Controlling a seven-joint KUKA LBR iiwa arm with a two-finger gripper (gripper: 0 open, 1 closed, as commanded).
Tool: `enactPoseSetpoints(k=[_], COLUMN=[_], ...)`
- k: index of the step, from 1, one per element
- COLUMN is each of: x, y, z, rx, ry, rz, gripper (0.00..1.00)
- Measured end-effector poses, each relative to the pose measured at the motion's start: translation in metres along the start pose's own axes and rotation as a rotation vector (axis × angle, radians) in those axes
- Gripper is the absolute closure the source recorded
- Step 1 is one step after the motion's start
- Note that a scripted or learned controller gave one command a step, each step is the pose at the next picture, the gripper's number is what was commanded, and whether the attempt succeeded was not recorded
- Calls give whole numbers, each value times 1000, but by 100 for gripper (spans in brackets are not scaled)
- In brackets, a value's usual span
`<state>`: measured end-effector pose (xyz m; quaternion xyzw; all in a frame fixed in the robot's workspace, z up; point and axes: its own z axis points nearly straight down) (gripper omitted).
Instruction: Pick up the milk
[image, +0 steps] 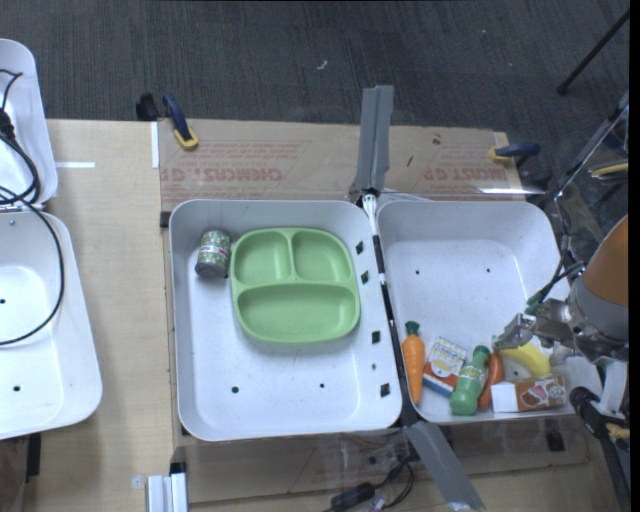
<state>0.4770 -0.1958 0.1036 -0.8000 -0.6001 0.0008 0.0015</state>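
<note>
We see our arm (608, 300) as a grey body with a rounded orange band, ending in a dull metal gripper (522, 330) trailed by thin dark cables.

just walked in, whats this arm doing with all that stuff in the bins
The arm's end effector is low over the right bin, by the pile of toy food in its near corner: a carrot, a green bottle and a small milk carton. It holds nothing. A green plate lies in the left bin.
</note>
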Motion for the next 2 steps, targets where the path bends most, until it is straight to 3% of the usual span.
enactPoseSetpoints(k=[1,2], x=[4,4], y=[-1,0], z=[-29,11], rx=[-2,-4], ry=[-1,0], rz=[286,594], gripper=[0,0])
